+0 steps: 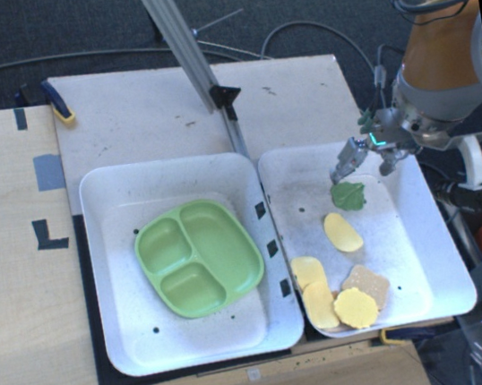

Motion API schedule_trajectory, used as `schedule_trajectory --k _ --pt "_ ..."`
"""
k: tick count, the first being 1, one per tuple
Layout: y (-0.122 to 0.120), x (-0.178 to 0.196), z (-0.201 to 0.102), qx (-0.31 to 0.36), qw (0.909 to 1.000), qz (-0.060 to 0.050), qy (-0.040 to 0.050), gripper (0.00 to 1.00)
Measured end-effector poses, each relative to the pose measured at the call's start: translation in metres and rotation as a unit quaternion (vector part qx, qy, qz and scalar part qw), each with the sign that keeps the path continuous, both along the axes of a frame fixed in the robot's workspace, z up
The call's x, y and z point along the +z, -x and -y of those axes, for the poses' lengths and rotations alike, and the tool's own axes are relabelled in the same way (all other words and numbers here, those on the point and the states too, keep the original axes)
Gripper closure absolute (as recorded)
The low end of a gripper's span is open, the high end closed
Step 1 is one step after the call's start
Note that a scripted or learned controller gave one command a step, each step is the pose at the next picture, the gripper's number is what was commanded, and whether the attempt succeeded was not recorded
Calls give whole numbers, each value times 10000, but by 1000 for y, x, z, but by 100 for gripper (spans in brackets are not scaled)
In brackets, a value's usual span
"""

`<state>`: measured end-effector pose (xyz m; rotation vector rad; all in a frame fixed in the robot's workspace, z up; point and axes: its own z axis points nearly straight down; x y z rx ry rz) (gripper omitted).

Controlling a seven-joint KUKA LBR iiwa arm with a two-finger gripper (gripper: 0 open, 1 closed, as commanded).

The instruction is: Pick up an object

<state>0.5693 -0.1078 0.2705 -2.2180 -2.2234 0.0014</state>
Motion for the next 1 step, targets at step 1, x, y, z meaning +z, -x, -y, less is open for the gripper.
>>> schedule_trajectory --k 1 --pt "5 -46 -6 -4 10000 -21 2 0"
